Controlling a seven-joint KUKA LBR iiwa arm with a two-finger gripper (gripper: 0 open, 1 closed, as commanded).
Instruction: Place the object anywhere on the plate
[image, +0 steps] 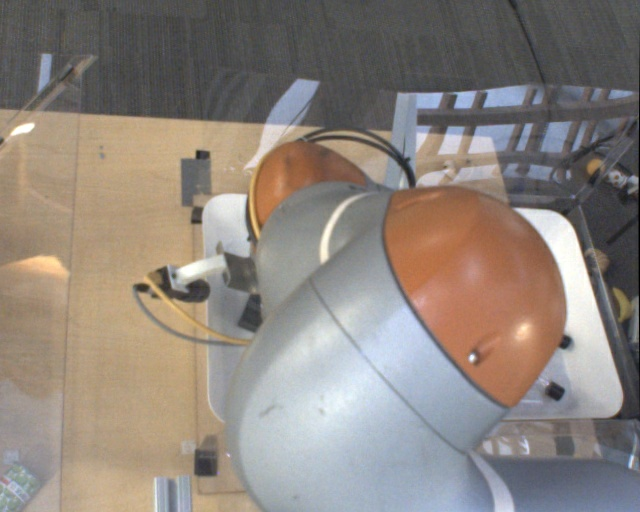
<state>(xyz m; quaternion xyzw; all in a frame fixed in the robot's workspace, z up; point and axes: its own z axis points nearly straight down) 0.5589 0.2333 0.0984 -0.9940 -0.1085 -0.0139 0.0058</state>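
Gripper (246, 296) sits at centre-left of the frame, over the left bin (213, 335), largely masked by the wrist; whether it is spread or pressed together cannot be told. One arm (400, 350) reaches in from the right, its grey body and orange joint cover filling the middle and lower frame. Two white bins counted; the right bin (588, 290) lies at the right. The arm covers both bin floors, so where the object and the plate lie relative to the gripper cannot be told.

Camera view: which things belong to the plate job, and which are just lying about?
Job: grey-and-orange arm; left white bin; right white bin.
Lying about: black block on the bench; metal rack, upper right.
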